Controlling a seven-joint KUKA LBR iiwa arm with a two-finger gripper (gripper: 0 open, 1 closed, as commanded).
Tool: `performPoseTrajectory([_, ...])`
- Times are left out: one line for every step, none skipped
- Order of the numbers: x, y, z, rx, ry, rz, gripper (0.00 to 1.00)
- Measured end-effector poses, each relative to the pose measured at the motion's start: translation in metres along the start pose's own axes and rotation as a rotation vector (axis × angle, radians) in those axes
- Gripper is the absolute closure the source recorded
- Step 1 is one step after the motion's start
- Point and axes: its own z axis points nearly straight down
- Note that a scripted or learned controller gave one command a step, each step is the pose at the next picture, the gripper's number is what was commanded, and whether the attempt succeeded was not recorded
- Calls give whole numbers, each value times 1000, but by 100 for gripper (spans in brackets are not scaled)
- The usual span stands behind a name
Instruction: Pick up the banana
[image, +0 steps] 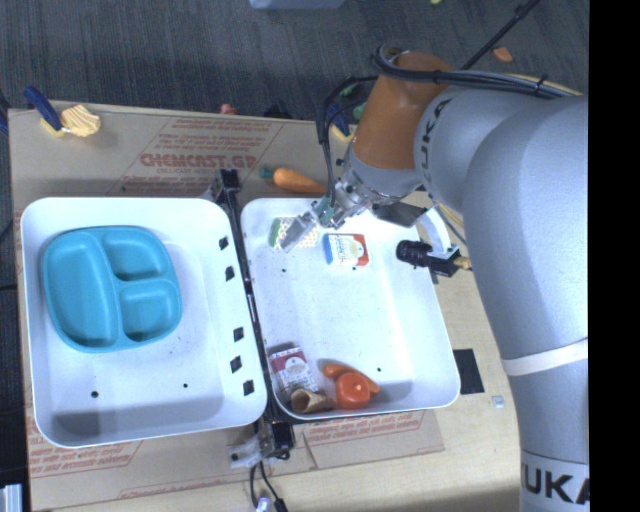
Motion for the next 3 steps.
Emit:
performPoseTrajectory([3, -2, 54, 10, 7, 6, 0])
performPoseTrajectory([-85, -73, -48, 0, -2, 141, 0])
performPoseTrajectory([40, -23, -41, 2, 3, -116, 0])
